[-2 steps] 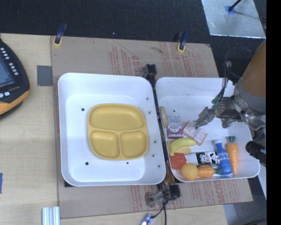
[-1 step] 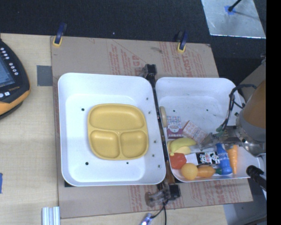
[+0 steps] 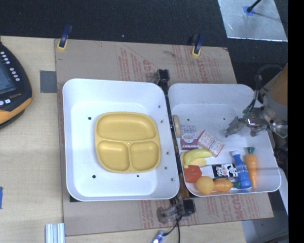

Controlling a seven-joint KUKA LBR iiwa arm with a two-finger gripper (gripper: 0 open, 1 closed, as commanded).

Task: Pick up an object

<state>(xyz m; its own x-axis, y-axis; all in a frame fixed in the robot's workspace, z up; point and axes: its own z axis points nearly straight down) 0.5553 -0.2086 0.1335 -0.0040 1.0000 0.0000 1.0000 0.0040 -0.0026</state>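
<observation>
Claw positioned over the right bin.
Fingers are spread, empty; the packet is located just left, nearer.

Robotics lab: clamped cardboard sheet, teach pendant, white bins on bench.

Arm at the right bin

Above the right bin, a grey metal gripper with thin fingers; orange band behind it.
</observation>
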